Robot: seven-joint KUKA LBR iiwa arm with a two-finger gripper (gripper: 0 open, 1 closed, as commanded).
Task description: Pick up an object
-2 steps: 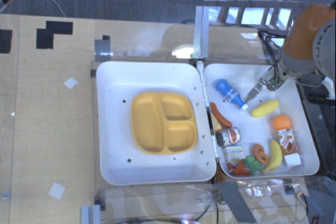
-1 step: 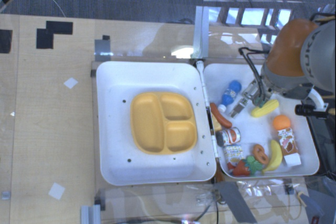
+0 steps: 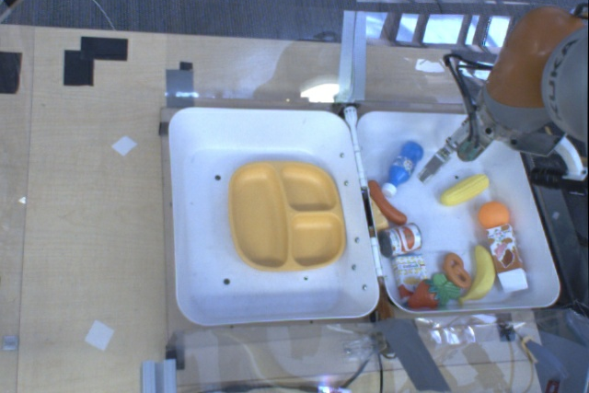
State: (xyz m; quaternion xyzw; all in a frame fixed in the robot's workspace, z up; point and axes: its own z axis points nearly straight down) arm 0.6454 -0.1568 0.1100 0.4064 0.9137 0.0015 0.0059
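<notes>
over the right-hand shallow white bin [image 3: 534, 290] the grey arm with its orange band [image 3: 538, 69] reaches in from the right, and its gripper [image 3: 440, 163] hangs low in the bin's far half. the fingers [image 3: 431, 168] are too small and dark to read, so i cannot tell whether they are released or clenched; nothing shows between them. just left of the gripper lies a blue and white plastic bottle [image 3: 402, 164], tilted. just right of it lies a yellow corn cob toy [image 3: 464, 189]. nearer in the same bin sit an orange ball [image 3: 494, 214], a small white and brown carton [image 3: 505, 255], a yellow banana [image 3: 481, 272], a red sausage [image 3: 387, 203] against the left wall, a dark can with a white label [image 3: 400, 240], and a cluster of small red and green toy foods [image 3: 434, 288]. the left-hand white bin [image 3: 198, 198] holds a yellow divided plastic tray [image 3: 285, 214] in its middle. both bins rest side by side on the pale wooden tabletop [image 3: 83, 225].
</notes>
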